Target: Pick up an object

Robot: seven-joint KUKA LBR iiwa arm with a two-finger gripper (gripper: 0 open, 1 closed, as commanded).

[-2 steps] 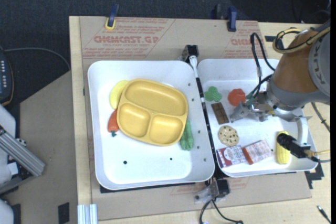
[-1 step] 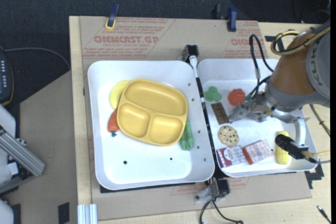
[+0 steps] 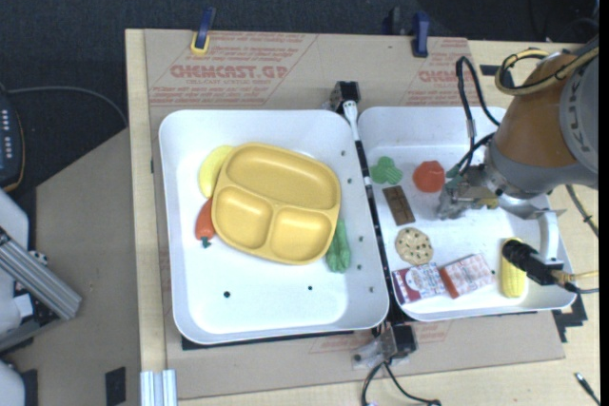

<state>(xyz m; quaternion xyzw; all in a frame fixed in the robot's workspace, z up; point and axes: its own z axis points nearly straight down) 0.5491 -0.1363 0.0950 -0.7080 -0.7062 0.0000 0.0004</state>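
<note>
So the gripper (image 3: pixel 459 201) is down in the right bin (image 3: pixel 447 123), about mid-bin, just right of the red tomato (image 3: pixel 429 175). A green leafy piece (image 3: pixel 385 170) sits near that bin's left wall, with a brown bar (image 3: pixel 398 203) and a cookie (image 3: pixel 413 245) below it. A red-and-white packet (image 3: pixel 445 279) and a corn cob (image 3: pixel 513 278) lie along the near edge. The left bin (image 3: pixel 190 233) has a yellow divided tray (image 3: pixel 274 202).
</note>
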